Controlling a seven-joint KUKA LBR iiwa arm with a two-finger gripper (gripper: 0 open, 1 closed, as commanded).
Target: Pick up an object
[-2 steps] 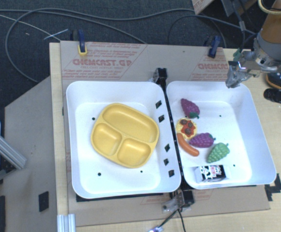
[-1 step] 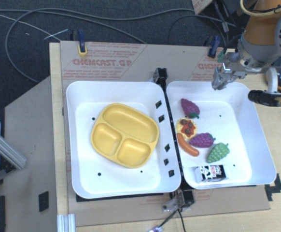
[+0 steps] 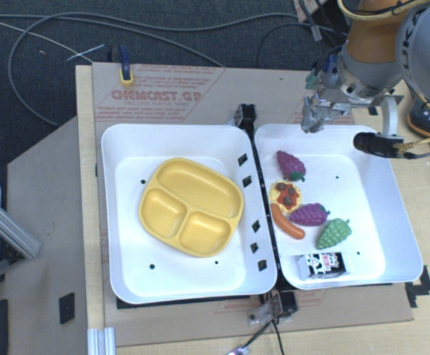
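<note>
My gripper [image 3: 313,121] hangs over the far left rim of the right bin [image 3: 377,220], with nothing seen in it. Below it in that bin lie a purple grape bunch [image 3: 290,165], a small pizza toy [image 3: 285,194], a sausage [image 3: 287,222], a second purple grape bunch [image 3: 309,214], a green grape bunch [image 3: 334,232] and a black-and-white packet [image 3: 323,264]. The nearest of them, the upper purple grapes, lies a short way in front of the gripper and slightly left.
The left bin [image 3: 119,198] holds a yellow divided plate [image 3: 191,206]. A black clip strip [image 3: 256,198] runs between the two bins. A black cylinder [image 3: 374,144] on the arm juts over the right bin's far rim. Cables lie on the dark floor behind.
</note>
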